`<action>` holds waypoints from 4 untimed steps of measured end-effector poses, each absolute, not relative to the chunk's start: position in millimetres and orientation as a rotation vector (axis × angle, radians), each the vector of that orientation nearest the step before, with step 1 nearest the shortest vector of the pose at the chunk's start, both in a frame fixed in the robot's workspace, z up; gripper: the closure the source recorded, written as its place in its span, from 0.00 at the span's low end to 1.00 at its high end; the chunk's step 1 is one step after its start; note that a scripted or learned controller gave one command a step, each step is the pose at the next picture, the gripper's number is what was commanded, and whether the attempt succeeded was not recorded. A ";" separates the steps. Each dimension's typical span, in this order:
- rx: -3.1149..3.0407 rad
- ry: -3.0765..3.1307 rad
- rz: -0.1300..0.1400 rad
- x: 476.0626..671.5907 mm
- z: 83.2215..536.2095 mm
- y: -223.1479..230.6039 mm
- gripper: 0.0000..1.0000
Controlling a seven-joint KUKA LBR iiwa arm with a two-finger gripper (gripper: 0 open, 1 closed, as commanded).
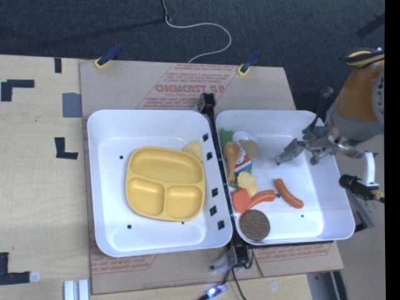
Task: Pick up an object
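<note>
Closest to the lens, at the near edge of the right bin, sits a round brown patty, flat on the white floor. Just beyond it the toy food is bunched against the dividing wall: a red pepper-like piece, a yellow corn cob, a carrot-coloured piece and a pale tan lump, probably where tumbling has left them. A little apart lies a small sausage, on its side, its long axis running from upper left to lower right across the bin floor. That isolation makes it the likeliest pick, I'd judge. The left bin holds a yellow divided tray with a pale yellow scrap at its far corner. The gripper hangs over the right bin's far right part, above and well apart from the sausage, its two fingers spread wide with nothing between them.
</note>
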State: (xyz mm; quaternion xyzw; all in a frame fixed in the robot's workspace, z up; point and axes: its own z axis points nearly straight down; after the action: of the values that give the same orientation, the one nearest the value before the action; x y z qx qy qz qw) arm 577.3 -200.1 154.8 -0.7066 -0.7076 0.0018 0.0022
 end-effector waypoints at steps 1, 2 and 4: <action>-2.217 -2.221 0.005 572.0 110.5 -199.6 0.00; -2.219 -2.224 0.004 572.0 83.1 -198.5 0.00; -2.222 -2.226 -0.003 571.4 158.6 -197.6 1.00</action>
State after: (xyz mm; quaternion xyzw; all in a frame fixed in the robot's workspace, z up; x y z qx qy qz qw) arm 571.4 -197.6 158.6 -0.7065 -0.7077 -0.0010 -0.0018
